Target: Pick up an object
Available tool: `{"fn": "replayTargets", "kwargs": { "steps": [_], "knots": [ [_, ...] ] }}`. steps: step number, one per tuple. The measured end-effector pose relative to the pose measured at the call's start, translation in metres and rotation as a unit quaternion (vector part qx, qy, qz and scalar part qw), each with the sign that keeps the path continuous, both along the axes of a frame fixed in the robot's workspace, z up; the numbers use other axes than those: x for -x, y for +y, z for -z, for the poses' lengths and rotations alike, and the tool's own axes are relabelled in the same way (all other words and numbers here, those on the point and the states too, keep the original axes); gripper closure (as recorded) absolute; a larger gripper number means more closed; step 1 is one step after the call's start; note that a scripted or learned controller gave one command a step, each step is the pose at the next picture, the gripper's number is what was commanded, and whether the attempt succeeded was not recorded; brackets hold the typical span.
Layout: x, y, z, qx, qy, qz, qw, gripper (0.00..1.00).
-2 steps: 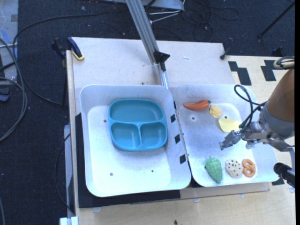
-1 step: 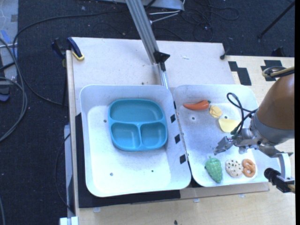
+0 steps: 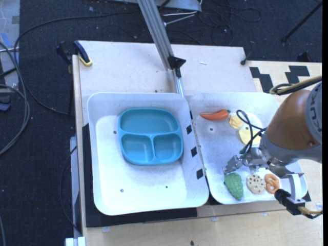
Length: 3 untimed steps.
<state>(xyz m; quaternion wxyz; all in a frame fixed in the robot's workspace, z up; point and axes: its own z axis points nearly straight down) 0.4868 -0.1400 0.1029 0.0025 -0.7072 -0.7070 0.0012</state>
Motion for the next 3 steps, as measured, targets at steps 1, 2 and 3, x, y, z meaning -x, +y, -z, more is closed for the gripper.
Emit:
{"fn": "replayTargets", "kwargs": {
  "steps": [1,2,3],
  "knots": [
    [-0.001,0.000,0.009,0.0016,-0.004,0.000,1.0000,0.00],
    [-0.003,-0.002,-0.003,0.0032,-0.007,0.001,1.0000,1.00],
    [-0.003,0.001,-0.045,0.0013,-0.004,-0.001,1.0000,1.00]
  ]
}}
